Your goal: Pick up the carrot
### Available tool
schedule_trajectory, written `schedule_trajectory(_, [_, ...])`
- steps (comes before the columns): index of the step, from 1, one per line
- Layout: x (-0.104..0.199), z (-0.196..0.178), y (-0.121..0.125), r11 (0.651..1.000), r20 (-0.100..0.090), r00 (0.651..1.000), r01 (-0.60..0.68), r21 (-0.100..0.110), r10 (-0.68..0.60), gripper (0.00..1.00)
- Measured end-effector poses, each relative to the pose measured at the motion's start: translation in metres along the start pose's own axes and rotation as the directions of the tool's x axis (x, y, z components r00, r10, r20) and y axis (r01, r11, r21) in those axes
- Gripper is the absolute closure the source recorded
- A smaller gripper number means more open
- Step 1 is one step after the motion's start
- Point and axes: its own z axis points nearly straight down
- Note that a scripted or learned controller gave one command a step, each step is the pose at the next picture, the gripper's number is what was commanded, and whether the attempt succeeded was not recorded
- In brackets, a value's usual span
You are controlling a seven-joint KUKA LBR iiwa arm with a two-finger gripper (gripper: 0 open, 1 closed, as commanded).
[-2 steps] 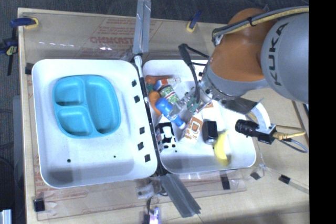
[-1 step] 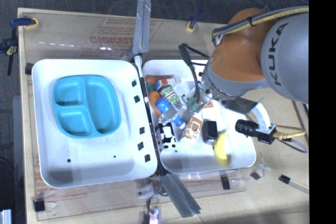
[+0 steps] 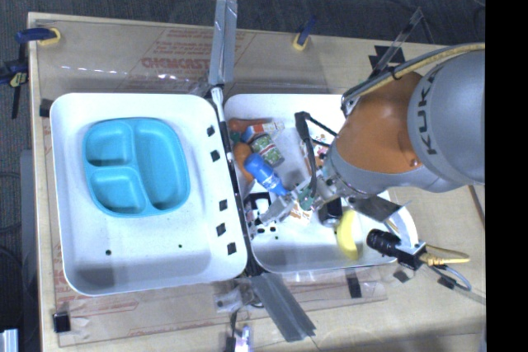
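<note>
The arm's gripper (image 3: 307, 198) hangs low in the right bin (image 3: 285, 258) to get at the carrot (image 3: 241, 130) in the far left corner, and I cannot tell its grip.

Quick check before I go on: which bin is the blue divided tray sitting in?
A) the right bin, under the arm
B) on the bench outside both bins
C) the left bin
C: the blue divided tray lies flat inside the left bin, while the arm reaches over the right bin, which holds the clutter of small items.
</note>
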Motion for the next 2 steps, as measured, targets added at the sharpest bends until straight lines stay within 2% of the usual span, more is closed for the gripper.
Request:
schedule_trajectory(1, [-0.032,-0.060,0.032,0.965,0.001,0.965,-0.261,-0.001,0.261,0.00])
schedule_trajectory(2, [0.001,0.043,0.001,0.996,0.001,0.996,-0.087,-0.001,0.087,0.00])
